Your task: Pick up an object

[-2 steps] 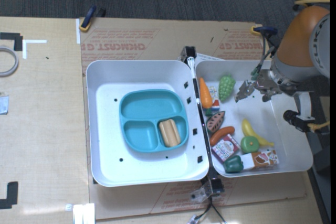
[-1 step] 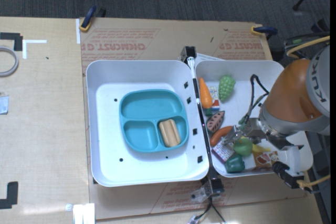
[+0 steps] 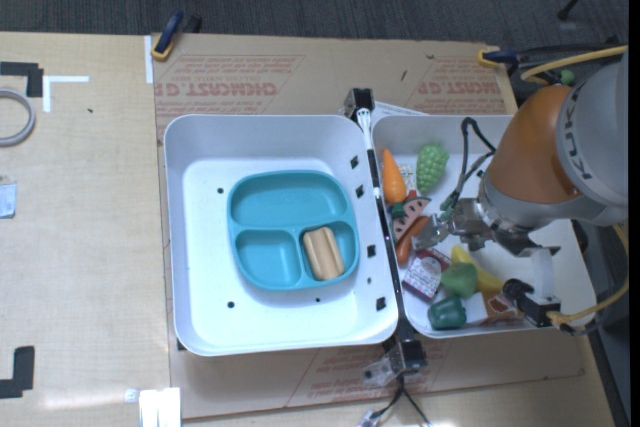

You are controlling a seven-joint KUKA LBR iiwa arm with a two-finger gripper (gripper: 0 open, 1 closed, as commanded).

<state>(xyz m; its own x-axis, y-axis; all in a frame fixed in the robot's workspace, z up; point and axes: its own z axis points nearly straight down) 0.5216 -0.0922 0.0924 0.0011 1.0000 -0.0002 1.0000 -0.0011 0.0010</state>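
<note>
Objects for picking lie crowded in the right bin [image 3: 560, 260], and the gripper [image 3: 436, 229] hangs low over the middle of this pile. If its claw is open or closed I cannot tell, because the arm [image 3: 540, 165] covers much of it, and nothing is seen between the tips.

Nearest to the camera, at the front wall of this bin, sits a green pepper [image 3: 446, 313], with a red packet [image 3: 424, 275] just behind it and a green and yellow piece [image 3: 465, 277] at its right. These three are touching or almost touching, so a grasp here risks to push the neighbours more than to catch one. In the middle, under the gripper, lies a small red and brown item [image 3: 410, 227] that is hard to identify. Farther back are an orange carrot [image 3: 393, 178] near the dividing wall and a green bunch of grapes [image 3: 431, 165], which stand a little more free.

To do the step well, I judge the gripper should come down straight over one piece only and close across its narrow side. Also it should stay away from the bin wall.

In the left bin [image 3: 190, 245] a blue tray [image 3: 270, 245] holds a bread roll [image 3: 322, 252].
</note>
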